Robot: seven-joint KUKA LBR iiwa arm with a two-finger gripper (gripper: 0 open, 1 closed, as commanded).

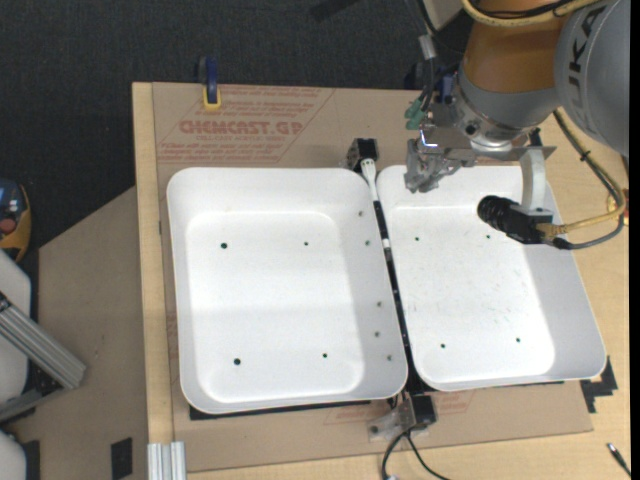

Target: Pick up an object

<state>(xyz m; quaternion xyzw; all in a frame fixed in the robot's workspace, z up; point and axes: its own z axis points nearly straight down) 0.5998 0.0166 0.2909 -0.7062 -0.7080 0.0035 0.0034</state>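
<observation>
gripper (428, 174) at far-left corner of right bin (480, 308) | open or closed: can't tell, too blurred | object: can't tell where it lies, anything at that corner would be hidden under the gripper | advice: confirm a target before closing, stay off the bin wall, lift straight up

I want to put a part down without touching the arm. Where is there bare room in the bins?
The left bin has a bare floor from wall to wall. In the right bin, the near half, toward the front rim, is bare. It is crowded at its far corner beside the left bin, where the tool hangs.
</observation>
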